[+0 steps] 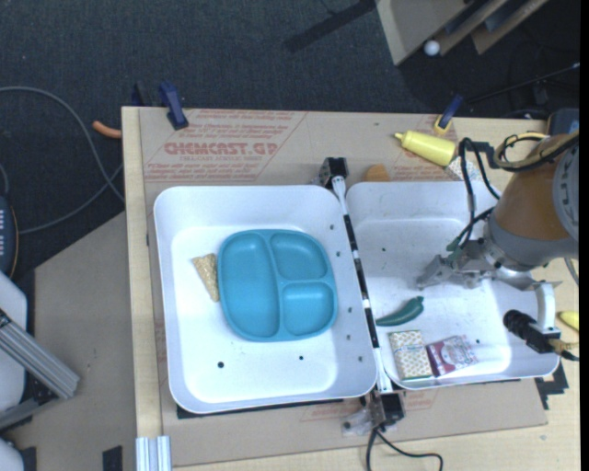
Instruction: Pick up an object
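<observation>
Metal pincer [440,273] (grip state unclear) hovers above a curved green pepper [401,312] in the glossy right bin [405,207].

- Dark grey carpet floor [212,51] from nine through twelve o'clock.
- Tan printed bench board [230,147] at centre.
- Black cable [83,120] looping at ten.
- Beige furniture [460,23] at one.
</observation>
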Motion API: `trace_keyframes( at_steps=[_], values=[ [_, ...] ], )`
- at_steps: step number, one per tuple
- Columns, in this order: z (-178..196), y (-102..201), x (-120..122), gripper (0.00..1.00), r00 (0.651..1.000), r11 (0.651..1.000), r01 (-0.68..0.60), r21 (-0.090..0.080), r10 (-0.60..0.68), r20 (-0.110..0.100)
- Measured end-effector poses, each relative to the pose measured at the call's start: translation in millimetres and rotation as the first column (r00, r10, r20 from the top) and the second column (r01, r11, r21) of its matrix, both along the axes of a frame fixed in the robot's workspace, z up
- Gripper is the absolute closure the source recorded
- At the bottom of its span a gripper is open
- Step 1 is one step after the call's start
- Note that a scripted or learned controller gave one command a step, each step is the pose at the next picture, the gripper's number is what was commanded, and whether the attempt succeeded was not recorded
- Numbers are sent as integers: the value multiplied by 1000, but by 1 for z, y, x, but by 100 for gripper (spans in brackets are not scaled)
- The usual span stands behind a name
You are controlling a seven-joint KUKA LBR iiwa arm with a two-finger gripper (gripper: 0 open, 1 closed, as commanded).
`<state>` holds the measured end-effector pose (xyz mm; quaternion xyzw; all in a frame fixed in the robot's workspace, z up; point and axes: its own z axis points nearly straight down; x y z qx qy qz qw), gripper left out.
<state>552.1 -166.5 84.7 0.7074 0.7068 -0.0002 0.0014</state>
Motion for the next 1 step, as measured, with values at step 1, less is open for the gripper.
trace_keyframes(
  at_steps=[1],
  values=[
    [0,62,91,0,1000,1000,-3,3,3,-1]
  ],
)
